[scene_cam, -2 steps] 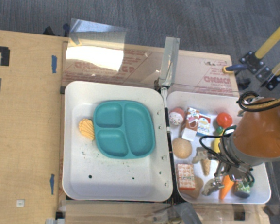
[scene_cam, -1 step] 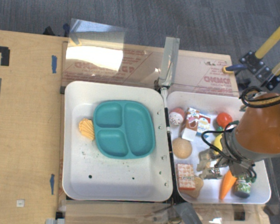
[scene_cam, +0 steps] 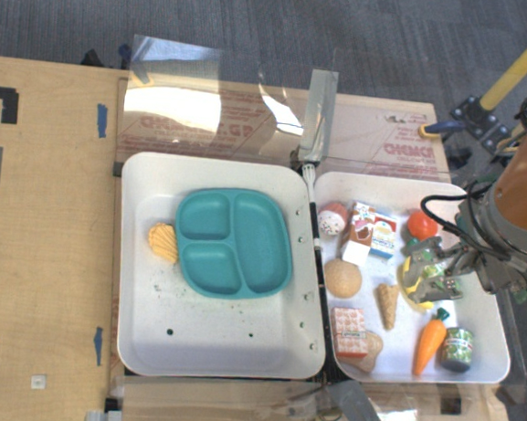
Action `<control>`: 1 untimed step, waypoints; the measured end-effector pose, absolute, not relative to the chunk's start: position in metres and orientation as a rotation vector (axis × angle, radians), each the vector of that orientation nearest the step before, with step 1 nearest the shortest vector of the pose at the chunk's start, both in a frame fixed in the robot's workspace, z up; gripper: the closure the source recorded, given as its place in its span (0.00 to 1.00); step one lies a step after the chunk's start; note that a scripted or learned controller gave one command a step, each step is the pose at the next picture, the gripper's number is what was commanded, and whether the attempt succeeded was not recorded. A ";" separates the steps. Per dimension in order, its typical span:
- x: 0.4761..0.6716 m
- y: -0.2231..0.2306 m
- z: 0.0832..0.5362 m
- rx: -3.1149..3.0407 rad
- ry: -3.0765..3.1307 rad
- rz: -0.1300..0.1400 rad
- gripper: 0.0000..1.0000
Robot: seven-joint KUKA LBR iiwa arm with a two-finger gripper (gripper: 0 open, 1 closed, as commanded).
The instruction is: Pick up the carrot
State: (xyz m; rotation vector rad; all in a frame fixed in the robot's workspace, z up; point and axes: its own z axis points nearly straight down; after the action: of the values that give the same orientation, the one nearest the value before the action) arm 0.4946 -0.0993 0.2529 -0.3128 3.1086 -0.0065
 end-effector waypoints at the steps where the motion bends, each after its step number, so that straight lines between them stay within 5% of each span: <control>1: 0.500 -0.137 0.357 -0.341 3.106 -0.011 1.00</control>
State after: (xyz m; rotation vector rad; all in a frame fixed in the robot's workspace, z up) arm 0.4998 -0.1366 0.3575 -0.3410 3.1063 -0.0108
